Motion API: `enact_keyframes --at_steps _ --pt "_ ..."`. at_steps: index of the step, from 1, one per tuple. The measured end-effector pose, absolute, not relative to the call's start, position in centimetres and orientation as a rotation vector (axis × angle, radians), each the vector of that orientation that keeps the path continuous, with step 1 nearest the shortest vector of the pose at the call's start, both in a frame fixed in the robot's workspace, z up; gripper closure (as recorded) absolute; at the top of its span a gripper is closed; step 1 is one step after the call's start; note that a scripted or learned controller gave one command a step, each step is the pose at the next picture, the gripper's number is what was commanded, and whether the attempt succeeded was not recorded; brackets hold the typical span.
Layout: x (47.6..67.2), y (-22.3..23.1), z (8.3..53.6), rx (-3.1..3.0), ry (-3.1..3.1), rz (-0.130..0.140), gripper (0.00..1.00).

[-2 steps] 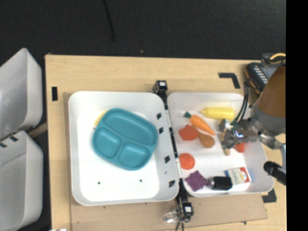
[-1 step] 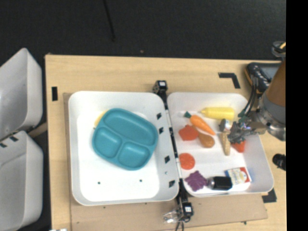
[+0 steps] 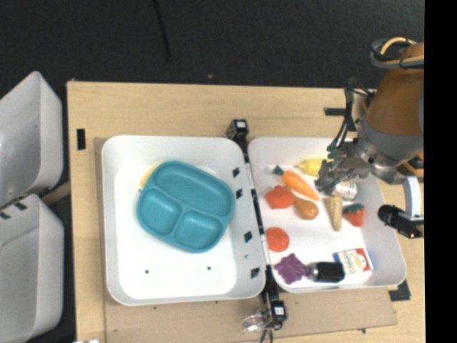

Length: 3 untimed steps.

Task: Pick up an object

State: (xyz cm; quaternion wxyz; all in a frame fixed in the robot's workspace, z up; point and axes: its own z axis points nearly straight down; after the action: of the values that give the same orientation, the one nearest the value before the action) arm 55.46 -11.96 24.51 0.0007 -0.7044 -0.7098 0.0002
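A: Where's the tool [image 3: 334,179] rn?
B: Low in the right bin [image 3: 389,259], over the toy food near the back. Can't tell if it's spread or pinching anything.
A: What's under it?
B: Carrot [image 3: 299,184] just left of it, yellow piece [image 3: 310,166] behind, cone [image 3: 335,212] and strawberry [image 3: 353,214] in front. Tomato [image 3: 279,198], potato [image 3: 307,209], orange slice [image 3: 277,239], grapes [image 3: 290,268], black bottle [image 3: 328,271], carton [image 3: 354,261] too.
A: Left bin [image 3: 128,277]?
B: Teal divided plate [image 3: 186,206] w/ smth yellow [image 3: 147,176] peeking out behind it. Both bins on the table [image 3: 143,106].
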Motion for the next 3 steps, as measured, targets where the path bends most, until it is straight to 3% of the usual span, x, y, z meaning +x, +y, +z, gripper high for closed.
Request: enact_keyframes --at_steps 3 --pt "63.5 -0.1 22.9 -2.214 -2.227 0.004 1.00"
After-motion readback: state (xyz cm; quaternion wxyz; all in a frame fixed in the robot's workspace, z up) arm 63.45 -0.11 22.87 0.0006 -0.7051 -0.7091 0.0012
